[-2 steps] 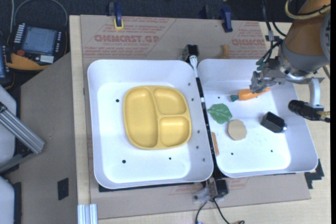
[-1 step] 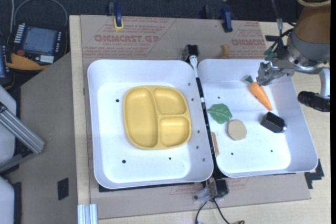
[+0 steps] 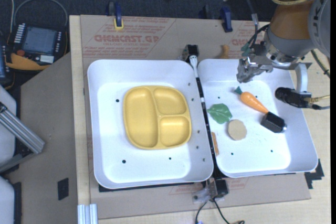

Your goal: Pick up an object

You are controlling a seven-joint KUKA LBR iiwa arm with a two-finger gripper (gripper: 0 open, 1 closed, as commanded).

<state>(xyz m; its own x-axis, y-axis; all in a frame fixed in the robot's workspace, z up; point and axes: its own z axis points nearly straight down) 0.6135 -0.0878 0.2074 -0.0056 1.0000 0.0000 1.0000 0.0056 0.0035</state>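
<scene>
Gripper [image 3: 245,74] hangs over the upper part of the right bin [image 3: 294,157], at the frame's upper right, and you cannot tell how it is set. Just below it lies the toy carrot [image 3: 254,103], with a green leaf [image 3: 220,113], a tan round piece [image 3: 237,130] and a small black block [image 3: 273,122] nearby. Your left bin [image 3: 105,128] holds a yellow divided plate [image 3: 156,116].

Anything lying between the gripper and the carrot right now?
No. In the camera view, only bare white bin floor separates the gripper from the carrot, just below it in the right bin.
</scene>
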